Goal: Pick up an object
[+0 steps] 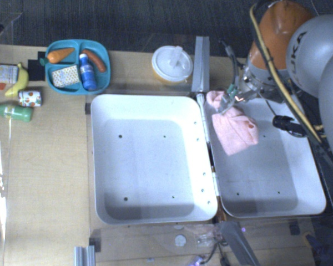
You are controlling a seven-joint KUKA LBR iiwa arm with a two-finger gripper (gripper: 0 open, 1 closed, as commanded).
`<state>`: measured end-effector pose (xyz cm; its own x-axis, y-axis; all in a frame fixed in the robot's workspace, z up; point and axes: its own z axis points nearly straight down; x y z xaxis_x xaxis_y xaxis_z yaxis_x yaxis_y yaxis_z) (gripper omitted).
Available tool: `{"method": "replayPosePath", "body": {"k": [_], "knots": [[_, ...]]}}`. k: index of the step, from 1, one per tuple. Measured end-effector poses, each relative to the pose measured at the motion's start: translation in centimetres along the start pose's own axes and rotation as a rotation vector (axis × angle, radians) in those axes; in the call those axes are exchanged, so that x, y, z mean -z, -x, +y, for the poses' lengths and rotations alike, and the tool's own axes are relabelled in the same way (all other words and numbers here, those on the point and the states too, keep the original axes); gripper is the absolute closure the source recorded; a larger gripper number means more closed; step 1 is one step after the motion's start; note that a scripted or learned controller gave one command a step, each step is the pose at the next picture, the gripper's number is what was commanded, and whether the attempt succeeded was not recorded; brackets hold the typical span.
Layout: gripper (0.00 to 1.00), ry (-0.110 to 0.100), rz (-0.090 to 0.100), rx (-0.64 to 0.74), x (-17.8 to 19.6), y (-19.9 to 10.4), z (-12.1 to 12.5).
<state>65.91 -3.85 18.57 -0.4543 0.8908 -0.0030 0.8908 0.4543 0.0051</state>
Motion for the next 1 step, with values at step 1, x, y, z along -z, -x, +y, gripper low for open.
{"method": "replayPosePath", "body": {"k": [1], "knots": [[1.0,-0.003,0.002,-0.05,-0.13,-2.33,-1.57]]}}
